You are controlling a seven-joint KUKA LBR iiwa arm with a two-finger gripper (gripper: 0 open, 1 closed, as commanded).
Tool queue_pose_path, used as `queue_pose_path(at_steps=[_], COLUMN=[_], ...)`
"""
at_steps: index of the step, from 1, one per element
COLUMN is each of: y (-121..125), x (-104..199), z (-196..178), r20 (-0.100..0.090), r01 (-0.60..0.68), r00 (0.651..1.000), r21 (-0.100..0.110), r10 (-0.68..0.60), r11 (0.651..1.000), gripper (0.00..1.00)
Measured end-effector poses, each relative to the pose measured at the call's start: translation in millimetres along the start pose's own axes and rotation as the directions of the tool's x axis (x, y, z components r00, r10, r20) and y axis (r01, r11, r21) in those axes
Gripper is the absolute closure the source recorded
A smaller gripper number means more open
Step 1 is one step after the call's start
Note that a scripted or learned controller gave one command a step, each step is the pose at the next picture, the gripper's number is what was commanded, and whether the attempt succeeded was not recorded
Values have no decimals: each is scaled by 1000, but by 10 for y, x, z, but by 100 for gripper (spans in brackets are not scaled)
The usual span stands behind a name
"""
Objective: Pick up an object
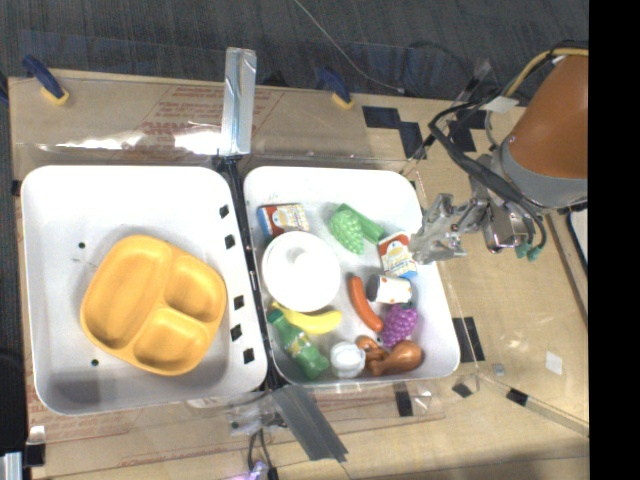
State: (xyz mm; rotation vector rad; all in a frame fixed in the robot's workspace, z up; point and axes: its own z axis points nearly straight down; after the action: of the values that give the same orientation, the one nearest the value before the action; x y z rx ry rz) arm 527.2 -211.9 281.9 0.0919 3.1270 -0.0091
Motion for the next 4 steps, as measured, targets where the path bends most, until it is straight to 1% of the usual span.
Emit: queue_pose_path(at_steps=[1,2,3,4], y=[655,897,1047,1398], x=[-286,586,-195,346], z=[298,1564,47,382], r20=[-15,-16,0,-11], r01=[-72,102,80,120], r00=[997,995,997,993], r21=[-6,-9,-3,-7], r10=[72,-102,-80,-120], r11=[997,995,997,993], gripper=[100,100,100,100])
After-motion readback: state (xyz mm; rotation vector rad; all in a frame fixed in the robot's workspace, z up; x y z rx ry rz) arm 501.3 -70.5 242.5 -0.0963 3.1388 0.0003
